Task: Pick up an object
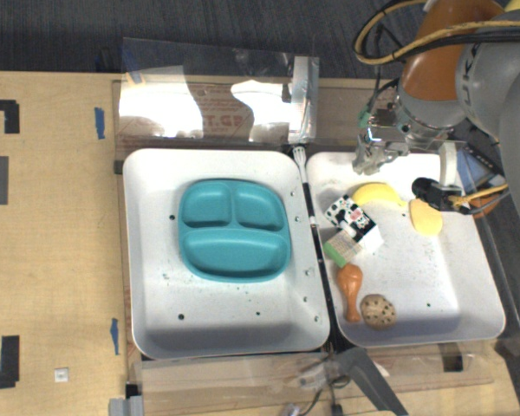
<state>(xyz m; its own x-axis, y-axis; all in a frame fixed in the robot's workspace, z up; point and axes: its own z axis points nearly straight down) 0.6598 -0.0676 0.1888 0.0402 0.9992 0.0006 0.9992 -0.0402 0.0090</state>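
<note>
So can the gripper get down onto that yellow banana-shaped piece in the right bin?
Probably yes: the gripper hangs just above the yellow piece, which lies uncovered near the right bin's back edge.

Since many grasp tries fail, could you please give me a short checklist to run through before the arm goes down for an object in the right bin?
1. Gripper over the right bin: ok, it hangs above the far left corner.
2. Nothing held yet: ok, nothing shows between the fingers.
3. Target close by: ok, the banana lies just in front of the gripper.
4. Target free of neighbours: not ok, a patterned box lies right against it.
5. Finger opening wide enough: cannot tell.
6. Left bin contents stay out of the way: ok, the teal plate sits there.
</note>
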